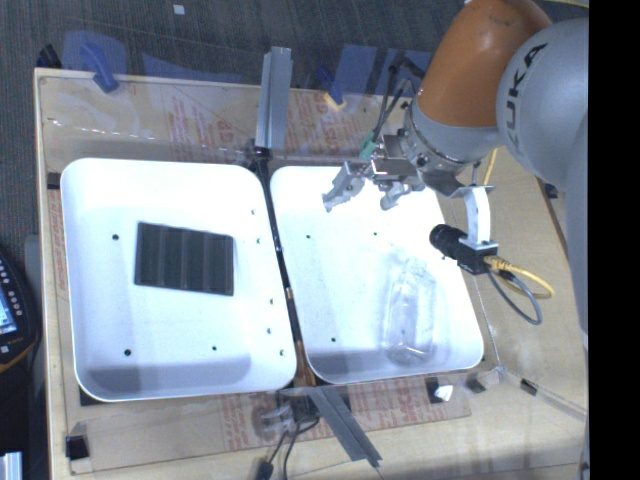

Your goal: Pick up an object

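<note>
Looking down at a slant on a wooden bench (pixel 560 368), two shallow white bins sit side by side. On the left, the left bin (pixel 90 268) holds a dark ribbed rectangular pad (pixel 185 258), lying flat near its middle, its long side running across the bin. A grey metal divider bar (pixel 272 98) stands at the far edge between the two bins. The right bin (pixel 330 298) holds a clear plastic bottle (pixel 408 308), lying on its side in the near right part of the bin, faint against the white floor. Above the far part of this bin hangs the gripper (pixel 362 191), its two pale fingers spread apart with nothing between them, pointing down and toward the left. It is well apart from the bottle, which lies nearer the camera. Behind the gripper, to the right, the wrist rises into an orange band (pixel 480 58) and then the large grey arm (pixel 560 88), which enters from the right. A yellow cable (pixel 525 276) loops on the bench just right of the right bin.
</note>
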`<state>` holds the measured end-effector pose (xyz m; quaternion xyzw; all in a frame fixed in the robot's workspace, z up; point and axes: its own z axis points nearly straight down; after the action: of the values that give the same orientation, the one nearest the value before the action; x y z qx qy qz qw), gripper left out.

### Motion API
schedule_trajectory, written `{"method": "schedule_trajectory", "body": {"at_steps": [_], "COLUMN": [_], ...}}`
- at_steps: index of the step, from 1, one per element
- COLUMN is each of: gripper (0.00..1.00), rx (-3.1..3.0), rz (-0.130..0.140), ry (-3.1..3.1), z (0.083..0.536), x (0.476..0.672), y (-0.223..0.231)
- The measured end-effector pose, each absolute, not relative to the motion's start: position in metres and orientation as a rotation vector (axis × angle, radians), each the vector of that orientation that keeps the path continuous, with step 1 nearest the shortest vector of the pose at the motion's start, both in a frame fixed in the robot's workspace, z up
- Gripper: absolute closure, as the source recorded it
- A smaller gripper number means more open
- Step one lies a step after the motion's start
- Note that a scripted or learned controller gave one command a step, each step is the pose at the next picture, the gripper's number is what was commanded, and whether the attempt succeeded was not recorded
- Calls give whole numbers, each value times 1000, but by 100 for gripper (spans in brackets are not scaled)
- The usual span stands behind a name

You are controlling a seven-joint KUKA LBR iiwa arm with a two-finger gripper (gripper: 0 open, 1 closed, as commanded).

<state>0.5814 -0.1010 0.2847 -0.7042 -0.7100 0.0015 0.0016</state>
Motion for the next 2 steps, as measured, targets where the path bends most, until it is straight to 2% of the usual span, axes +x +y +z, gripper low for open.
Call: {"method": "schedule_trajectory", "body": {"at_steps": [1,2], "gripper": [0,0], "rx": [-2466,-2513], "rz": [7,0], "ry": [-1939,-1885], "z": [209,260], "x": [528,510], "y": [-107,-155]}}
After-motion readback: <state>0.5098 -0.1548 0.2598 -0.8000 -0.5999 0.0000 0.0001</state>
